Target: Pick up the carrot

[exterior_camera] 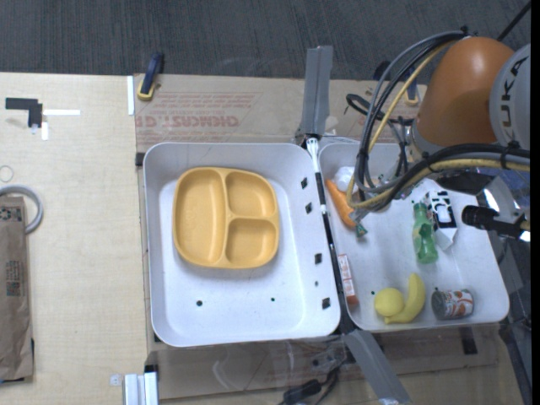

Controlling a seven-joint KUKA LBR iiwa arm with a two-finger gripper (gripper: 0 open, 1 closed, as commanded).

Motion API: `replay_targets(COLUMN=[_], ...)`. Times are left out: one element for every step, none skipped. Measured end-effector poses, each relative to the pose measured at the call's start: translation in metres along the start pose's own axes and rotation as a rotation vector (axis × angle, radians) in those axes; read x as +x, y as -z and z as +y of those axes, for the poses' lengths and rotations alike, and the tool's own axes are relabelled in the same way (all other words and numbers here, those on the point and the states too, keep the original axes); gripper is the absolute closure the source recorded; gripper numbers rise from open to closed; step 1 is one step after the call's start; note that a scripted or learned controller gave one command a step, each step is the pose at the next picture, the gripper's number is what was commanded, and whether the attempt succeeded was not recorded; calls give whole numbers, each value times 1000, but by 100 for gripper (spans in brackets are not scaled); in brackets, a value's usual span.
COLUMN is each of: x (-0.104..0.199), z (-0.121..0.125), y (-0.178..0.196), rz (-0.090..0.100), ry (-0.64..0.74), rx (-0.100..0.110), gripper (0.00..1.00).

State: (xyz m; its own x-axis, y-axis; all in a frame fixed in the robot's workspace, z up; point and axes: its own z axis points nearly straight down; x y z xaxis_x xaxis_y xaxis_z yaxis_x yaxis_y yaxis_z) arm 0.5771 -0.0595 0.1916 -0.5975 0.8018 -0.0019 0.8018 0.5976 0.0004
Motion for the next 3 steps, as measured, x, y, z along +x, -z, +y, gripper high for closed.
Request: replay_targets(x=[-55,-58,-58], z=[7,7,7], y=[-90,-80,-80], rz=[-13,-18,-19], ry=[92,87,88], rx=[-13,-15,-16], gripper=[0,100,0])
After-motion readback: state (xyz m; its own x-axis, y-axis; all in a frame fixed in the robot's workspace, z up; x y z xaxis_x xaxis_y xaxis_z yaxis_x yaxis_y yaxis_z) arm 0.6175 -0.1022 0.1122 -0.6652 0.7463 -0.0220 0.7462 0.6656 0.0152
